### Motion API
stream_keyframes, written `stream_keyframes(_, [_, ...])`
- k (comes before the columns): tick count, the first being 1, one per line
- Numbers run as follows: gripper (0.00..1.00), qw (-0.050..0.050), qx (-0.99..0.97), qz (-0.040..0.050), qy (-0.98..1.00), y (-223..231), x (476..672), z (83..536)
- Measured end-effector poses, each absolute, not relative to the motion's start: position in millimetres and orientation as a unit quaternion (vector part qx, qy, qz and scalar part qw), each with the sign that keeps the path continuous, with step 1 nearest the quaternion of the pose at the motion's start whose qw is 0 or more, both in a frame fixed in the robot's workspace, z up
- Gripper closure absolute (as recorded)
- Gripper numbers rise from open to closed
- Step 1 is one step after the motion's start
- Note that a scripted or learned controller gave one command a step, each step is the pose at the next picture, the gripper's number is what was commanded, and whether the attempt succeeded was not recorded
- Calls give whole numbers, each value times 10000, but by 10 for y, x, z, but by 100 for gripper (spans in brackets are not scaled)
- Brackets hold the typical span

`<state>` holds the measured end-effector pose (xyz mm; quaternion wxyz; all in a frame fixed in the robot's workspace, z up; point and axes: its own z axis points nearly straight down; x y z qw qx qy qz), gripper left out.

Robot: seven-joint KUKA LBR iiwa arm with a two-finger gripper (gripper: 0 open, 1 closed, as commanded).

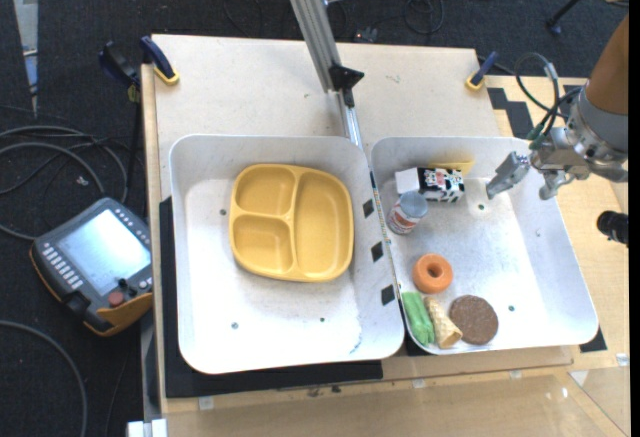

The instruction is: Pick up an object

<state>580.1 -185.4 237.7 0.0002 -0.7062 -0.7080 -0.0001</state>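
Gripper (527,175) of mine hangs over the upper right part of the right bin (560,255), with my arm coming in from the right edge of the camera view. Its two fingers are spread apart with nothing between them, so I'm not holding anything. Stuff I could grab all sits in that same bin: a black and white cow toy (441,184) near the top, left of my gripper and apart from it, with a small can (406,212) just below-left of it. Lower down there's an orange donut (433,273), and near the bottom edge a brown cookie (473,318), a tan cone-ish thing (445,322) touching it, and a green piece (417,317) right beside that. Over in the left bin (200,325) sits a yellow divided plate (293,222), upright, three compartments. Both bins rest on the desk (250,85).
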Motion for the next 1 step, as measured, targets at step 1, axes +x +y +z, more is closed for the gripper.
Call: stream_keyframes(1, [0,1,-7061,1,-7082,-1854,5801,2377])
